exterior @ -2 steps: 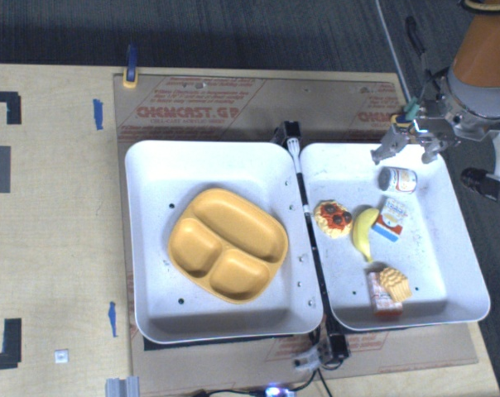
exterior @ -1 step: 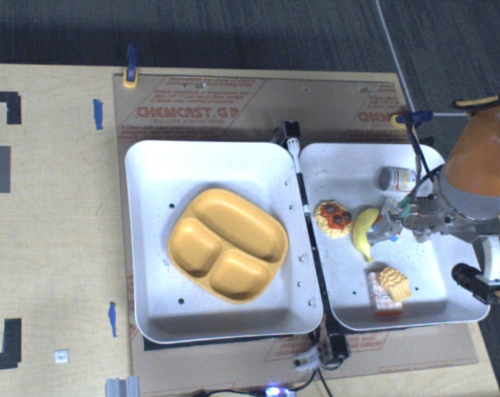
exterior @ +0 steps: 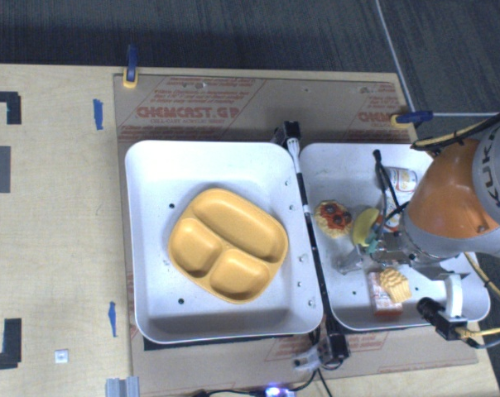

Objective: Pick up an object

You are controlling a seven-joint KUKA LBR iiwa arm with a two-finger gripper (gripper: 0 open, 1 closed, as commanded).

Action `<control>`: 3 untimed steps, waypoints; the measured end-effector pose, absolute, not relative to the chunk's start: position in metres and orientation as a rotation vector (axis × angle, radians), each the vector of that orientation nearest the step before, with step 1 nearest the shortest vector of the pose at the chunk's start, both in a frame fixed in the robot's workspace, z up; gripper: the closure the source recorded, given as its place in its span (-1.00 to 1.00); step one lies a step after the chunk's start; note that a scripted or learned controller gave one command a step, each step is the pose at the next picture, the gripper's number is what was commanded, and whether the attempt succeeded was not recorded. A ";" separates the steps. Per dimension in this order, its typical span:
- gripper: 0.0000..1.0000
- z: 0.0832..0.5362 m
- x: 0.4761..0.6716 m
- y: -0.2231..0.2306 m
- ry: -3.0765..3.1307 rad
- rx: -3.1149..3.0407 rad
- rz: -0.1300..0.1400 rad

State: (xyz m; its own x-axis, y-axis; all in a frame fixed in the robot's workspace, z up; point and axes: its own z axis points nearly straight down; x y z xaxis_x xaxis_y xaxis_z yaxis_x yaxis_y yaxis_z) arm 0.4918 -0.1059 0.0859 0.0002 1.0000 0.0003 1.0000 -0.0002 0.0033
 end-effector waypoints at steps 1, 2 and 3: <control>1.00 0.097 0.494 -0.107 2.213 2.216 0.009; -1.00 0.097 0.494 -0.107 2.213 2.217 0.009; -1.00 0.086 0.481 -0.097 2.217 2.219 0.005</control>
